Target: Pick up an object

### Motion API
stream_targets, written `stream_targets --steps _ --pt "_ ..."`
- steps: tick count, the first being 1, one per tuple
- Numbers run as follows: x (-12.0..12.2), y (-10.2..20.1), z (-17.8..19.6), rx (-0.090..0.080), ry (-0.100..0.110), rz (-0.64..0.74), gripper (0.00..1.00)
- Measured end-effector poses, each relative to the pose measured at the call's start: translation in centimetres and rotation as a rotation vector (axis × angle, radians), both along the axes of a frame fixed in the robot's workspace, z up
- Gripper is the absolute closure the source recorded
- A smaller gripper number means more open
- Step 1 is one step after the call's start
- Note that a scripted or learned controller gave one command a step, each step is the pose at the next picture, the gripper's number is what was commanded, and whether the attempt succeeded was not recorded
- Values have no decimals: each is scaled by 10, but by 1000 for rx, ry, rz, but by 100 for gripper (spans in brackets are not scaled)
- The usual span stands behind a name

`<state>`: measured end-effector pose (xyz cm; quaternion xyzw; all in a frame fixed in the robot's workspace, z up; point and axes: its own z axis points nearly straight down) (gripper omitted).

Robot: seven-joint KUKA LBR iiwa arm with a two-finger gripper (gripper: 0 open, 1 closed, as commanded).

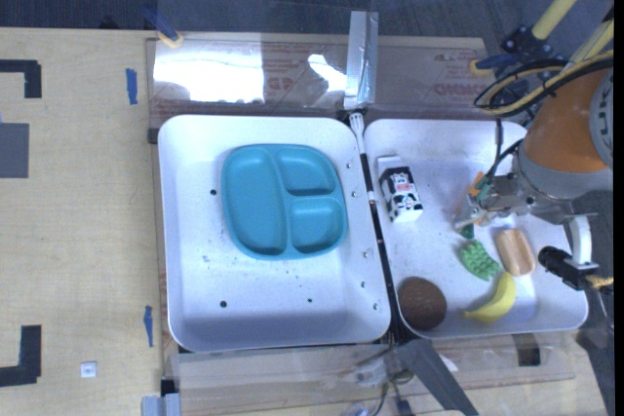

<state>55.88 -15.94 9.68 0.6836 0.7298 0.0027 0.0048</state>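
Two shallow white bins sit side by side on a wooden bench, seen from above at a slant. The left bin [185,297] holds a blue divided tray [285,200] near its centre, lying flat with three compartments.

The right bin [439,151] holds several small things. At about 10 o'clock from that bin's centre lies a small black-and-white carton [400,192]. At 7 o'clock, near the front wall, sits a round brown ball [422,301]. At 5 o'clock lies a yellow banana [495,299], curved, with a green leafy piece [478,259] touching its upper end. Just beside the green piece, toward 3 o'clock, lies a tan bread roll [515,250].

The grey arm with its orange band [570,132] enters at 3 o'clock. Its gripper [487,198] hangs over the right bin, just above the green piece and the roll. Whether its fingers are apart or together cannot be told; wiring and housing hide them. Nothing is seen between them.
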Motion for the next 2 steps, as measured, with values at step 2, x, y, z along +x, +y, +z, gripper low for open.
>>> stream_targets --steps 2 --pt "61 30 147 2 -1 -88 100"
